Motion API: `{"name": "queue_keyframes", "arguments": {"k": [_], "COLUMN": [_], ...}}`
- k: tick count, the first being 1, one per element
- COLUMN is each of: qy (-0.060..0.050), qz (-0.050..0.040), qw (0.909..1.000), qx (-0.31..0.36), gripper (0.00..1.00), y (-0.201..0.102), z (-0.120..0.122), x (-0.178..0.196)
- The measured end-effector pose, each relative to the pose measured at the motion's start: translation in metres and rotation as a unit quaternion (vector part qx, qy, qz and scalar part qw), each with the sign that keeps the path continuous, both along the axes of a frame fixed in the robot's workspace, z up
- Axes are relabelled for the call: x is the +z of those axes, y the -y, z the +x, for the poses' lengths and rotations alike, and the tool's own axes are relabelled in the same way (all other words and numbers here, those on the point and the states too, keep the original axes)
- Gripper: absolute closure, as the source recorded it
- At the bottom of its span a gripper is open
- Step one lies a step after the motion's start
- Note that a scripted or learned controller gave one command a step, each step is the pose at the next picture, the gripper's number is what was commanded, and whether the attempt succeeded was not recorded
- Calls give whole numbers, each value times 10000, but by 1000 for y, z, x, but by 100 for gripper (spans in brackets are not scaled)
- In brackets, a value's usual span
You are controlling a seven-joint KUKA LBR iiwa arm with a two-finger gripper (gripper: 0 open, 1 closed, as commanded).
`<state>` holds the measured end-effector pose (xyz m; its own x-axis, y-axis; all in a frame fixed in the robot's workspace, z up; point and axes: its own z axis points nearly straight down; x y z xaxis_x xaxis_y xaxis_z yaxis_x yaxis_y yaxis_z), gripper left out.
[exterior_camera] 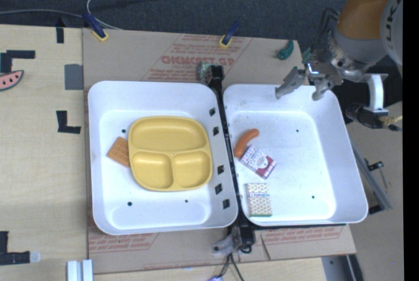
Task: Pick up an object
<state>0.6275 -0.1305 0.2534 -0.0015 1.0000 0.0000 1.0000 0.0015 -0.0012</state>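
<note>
Camera view: looks down at a slant on two white bins set side by side on a cardboard-covered surface [131, 63]
Arm: grey with an orange band, reaching in from the right and ending above the far right corner of the right bin [340, 162]
Gripper [302, 87]: released, its two fingers spread apart with nothing between them, poised over the far rim of the right bin
Sausage [246, 141]: orange-red, lying at a slant near the left wall of the right bin, well apart from the gripper, nearer the camera and to its left
Red packet [259, 162]: red and white, tilted, just beside the sausage on its near side, further from the gripper than the sausage
Patterned box [258, 199]: small, flat, near the front left corner of the right bin, the farthest of the three from the gripper
Left bin [105, 207]: carries a yellow divided plate [171, 152] with three compartments
Cracker [119, 151]: tan, partly tucked under the left edge of the yellow divided plate
Clamps: blue and yellow, on the far edge of the cardboard
</note>
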Motion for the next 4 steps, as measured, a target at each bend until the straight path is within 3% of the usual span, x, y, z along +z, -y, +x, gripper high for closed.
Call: {"name": "queue_keyframes", "arguments": {"k": [1,2,3,4], "qy": [-24,6,15,16], "qz": [2,-5,-10,-10], "qw": [10000,10000,10000,10000], "qx": [-2,5,5,6], "gripper": [0,0,100,0], "y": [11,-35,-34,-34], "z": [39,33,34,34], "x": [-144,-168,-158,-158]}}
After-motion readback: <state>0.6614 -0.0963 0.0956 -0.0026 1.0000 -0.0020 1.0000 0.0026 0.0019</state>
